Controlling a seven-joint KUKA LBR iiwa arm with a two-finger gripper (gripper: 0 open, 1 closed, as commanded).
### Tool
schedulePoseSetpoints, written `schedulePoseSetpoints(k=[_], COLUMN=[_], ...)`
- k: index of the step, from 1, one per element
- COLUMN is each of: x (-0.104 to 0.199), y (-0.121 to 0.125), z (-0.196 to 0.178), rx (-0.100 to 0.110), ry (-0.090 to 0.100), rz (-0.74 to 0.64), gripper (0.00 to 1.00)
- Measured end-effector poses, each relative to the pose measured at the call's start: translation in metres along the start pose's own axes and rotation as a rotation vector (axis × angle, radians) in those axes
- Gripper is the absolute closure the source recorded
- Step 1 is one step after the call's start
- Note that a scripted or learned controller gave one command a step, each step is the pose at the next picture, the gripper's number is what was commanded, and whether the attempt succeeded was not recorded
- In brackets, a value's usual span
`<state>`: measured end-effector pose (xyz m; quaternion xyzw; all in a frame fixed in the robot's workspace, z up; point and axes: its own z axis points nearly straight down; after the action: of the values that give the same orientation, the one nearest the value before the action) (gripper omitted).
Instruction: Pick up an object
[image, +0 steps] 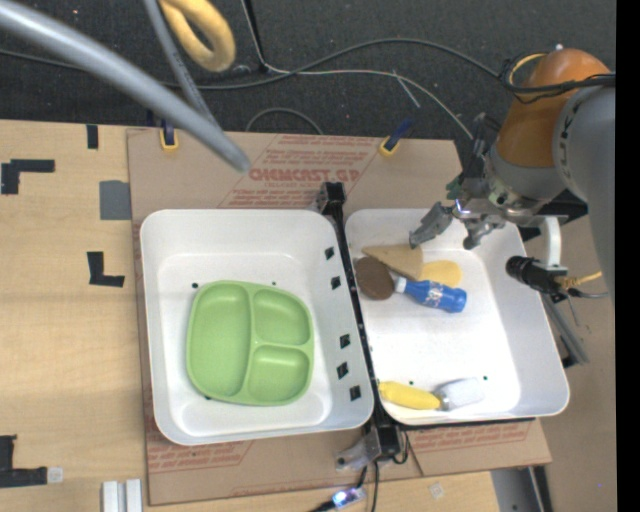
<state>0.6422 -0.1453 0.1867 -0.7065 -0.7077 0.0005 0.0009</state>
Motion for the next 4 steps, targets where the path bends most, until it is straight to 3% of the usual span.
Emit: schedulePoseSetpoints(k=[2, 3, 4], x=[0.003, 0.003, 0.000], y=[0.000, 0.000, -0.003], z=[0.096, 0.085, 0.023], rx=[-0.001, 0.004, -0.006], ry=[-0.002, -0.002, -0.001], rz=[0.001, -0.002, 0.001], gripper=[0.00, 1.00, 1.00])
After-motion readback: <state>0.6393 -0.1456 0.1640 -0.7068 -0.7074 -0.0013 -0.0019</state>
